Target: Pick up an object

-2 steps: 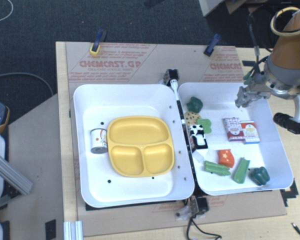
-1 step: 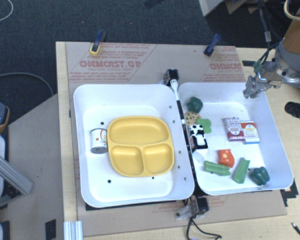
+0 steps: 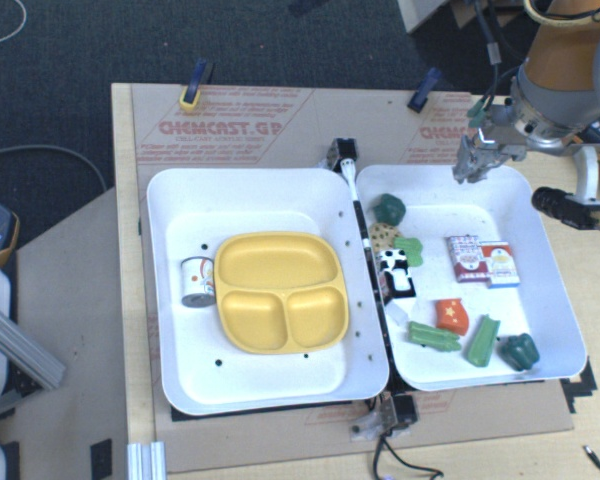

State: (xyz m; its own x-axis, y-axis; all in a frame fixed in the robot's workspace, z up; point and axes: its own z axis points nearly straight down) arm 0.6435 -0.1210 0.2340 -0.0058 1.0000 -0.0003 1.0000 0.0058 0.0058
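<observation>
I see my gripper [image 3: 477,164] hanging over the back rim of the right bin [image 3: 555,298], nothing between its fingers. Below it lie a red box [image 3: 467,256] and orange block [image 3: 452,314]; far to its left, a yellow tray [image 3: 279,290].

Glossy plastic bins [image 3: 170,208] — matt yellow tray [image 3: 280,290]

From where I work, the only print I can read is red lettering, "CHEMCAST GP", on the brown board [image 3: 242,123] under the bins. The same red print repeats at the board's right, too broken to read. The small red packets [image 3: 480,260] carry print too fine for me to make out.
</observation>
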